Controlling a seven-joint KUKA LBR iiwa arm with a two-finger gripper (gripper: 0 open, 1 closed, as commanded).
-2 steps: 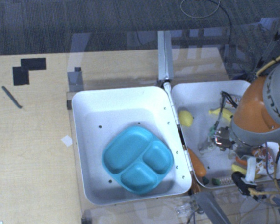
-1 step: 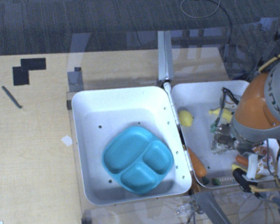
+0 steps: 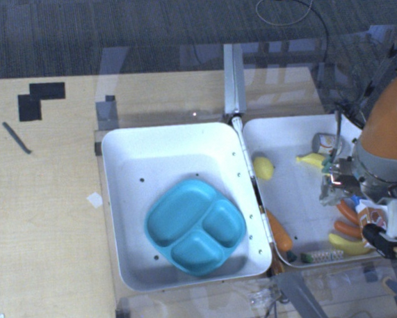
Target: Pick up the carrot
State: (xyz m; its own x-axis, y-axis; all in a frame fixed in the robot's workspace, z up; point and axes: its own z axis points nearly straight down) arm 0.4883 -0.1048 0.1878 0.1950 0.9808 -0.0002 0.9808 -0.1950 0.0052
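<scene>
An orange carrot (image 3: 280, 231) lies along the left wall of the right bin (image 3: 295, 201), near its front corner. My gripper (image 3: 332, 180) hangs over the right part of that bin, well to the right of the carrot and apart from it. Nothing shows held in the gripper. The grey arm with its orange band (image 3: 391, 129) comes in from the right and hides the bin's right side.
The right bin also holds a yellow lemon (image 3: 263, 167), a small yellow piece (image 3: 310, 159), two orange-red pieces (image 3: 345, 219) and a yellow banana (image 3: 350, 243) under the gripper. A blue divided plate (image 3: 195, 226) sits in the left bin (image 3: 125, 197).
</scene>
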